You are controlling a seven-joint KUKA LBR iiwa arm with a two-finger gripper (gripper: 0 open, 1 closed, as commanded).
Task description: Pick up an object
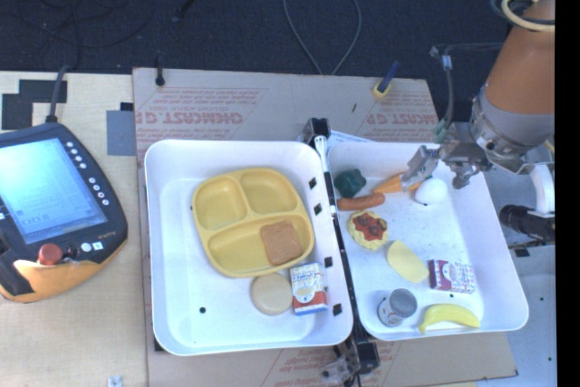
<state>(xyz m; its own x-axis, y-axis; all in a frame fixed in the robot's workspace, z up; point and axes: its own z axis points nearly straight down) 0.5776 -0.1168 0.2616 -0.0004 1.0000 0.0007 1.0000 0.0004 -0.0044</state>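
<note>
Over the right bin's [507,304] far edge, the pincer [441,166] hangs with its fingers spread apart, clamped on nothing; the white egg [431,190] lies just below it, nearly between the tips, and the carrot [388,185] stretches away to its left, long axis roughly crosswise

1. A single fixed camera looks down at a slant on the bench [227,100] from above its near edge.
2. Both white bins sit in the lower middle of the frame, the left bin [172,267] and the right bin [494,272] side by side, seen whole.
3. The view stands well back, taking in dark floor and cables beyond the bench and a control tablet [50,195] at far left.
4. The arm [526,68] enters from the right edge.
</note>
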